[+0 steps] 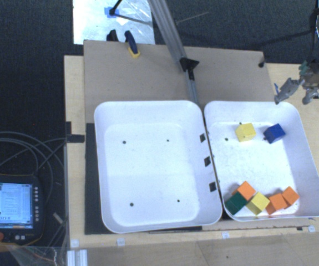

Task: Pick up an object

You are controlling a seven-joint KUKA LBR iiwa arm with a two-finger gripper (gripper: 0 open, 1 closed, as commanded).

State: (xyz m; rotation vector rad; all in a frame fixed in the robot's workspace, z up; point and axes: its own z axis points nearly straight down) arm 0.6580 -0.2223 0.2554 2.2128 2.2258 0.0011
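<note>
From my screen the arm is mostly cut off at the right edge; I get just the hand (295, 92), hanging over the bench (226, 73) just outside the far right corner of the right bin (312, 165). Its two fingers (284, 89) stand apart with nothing between them, though the wrist behind them is a grey blur I cannot read well.

The right bin lies below and to the left of the hand. Closest to the hand is a blue block (273, 132), tilted, with a yellow block (245, 132) just beside it, farther left; the two look near but not touching. Well away from the hand, against the bin's near wall, sits a tight cluster: an orange block (246, 190), a dark green block (236, 203) at the end farthest left, a second yellow block (257, 203), and two more orange blocks (284, 198) at the right end. They press together so closely that I cannot say which touch and which merely overlap. A reddish sliver shows under the cluster's near edge, too small to name.

The left bin (101, 148) sits farther left again, touching the right one along dark clips; I see only small dark dots on its floor.

Far off to the lower left, a teach pendant (12, 206) with a lit screen lies on the floor, partly cut off by the frame.
</note>
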